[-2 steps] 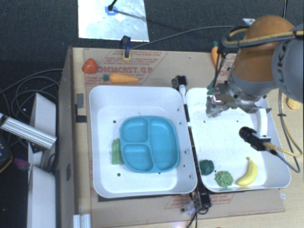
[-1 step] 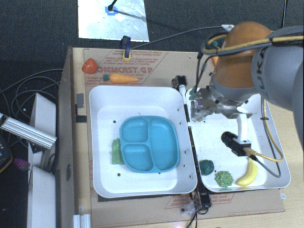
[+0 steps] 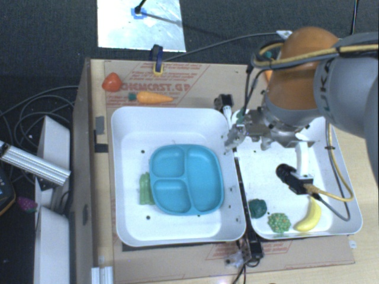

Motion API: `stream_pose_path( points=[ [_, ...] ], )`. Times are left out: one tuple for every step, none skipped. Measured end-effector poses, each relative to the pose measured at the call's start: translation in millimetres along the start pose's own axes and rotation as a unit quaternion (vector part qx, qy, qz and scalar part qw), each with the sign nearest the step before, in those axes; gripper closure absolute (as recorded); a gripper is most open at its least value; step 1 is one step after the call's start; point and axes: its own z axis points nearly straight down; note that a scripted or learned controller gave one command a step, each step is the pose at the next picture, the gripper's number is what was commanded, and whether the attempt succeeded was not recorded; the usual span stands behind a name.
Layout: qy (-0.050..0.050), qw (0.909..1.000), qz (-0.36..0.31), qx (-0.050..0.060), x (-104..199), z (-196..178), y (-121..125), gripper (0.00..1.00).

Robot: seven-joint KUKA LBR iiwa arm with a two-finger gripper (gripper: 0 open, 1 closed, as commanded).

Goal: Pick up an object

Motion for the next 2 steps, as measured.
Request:
stream_pose_path(
  points=[
    [-0.001, 1.0, 0.001, 0.001, -57.3, 53.8, 12.7, 0.0],
    [0.0, 1.0, 0.0, 0.0, -56.6, 42.9, 13.6, 1.0]
  ],
)
